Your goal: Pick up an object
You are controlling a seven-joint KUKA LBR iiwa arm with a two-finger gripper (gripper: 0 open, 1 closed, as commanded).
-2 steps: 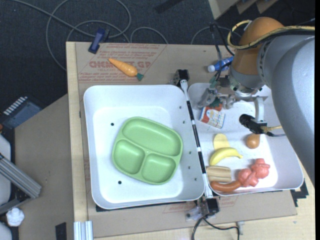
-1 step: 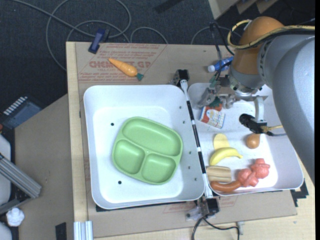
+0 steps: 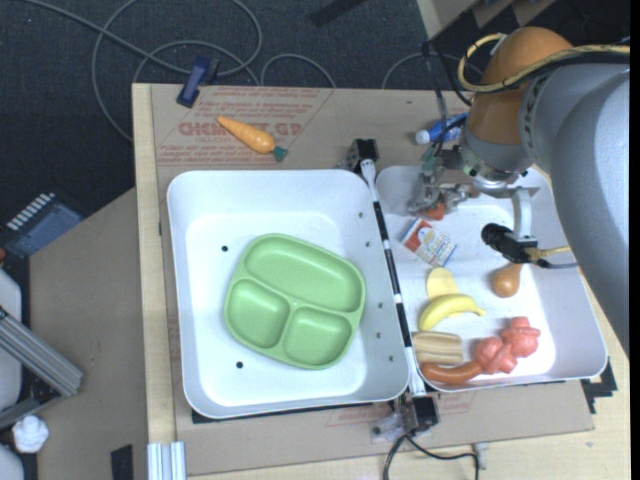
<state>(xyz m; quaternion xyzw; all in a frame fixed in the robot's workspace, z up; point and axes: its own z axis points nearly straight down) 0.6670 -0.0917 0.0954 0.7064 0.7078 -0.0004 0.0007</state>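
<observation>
Two white bins sit on the desk [image 3: 240,423]: left bin [image 3: 200,218] holds a green tray [image 3: 293,300]; right bin [image 3: 570,348] holds banana [image 3: 447,311], hotdog [image 3: 440,348] and gripper [image 3: 432,200], whose state I cannot tell.

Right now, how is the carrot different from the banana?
The carrot is orange with a small green tip; the banana is yellow. The carrot is straight and pointed, while the banana curves. The carrot lies on the brown bench outside the bins, above the left bin; the banana lies inside the right bin among other toy foods. Both look like small toy foods lying flat.
</observation>
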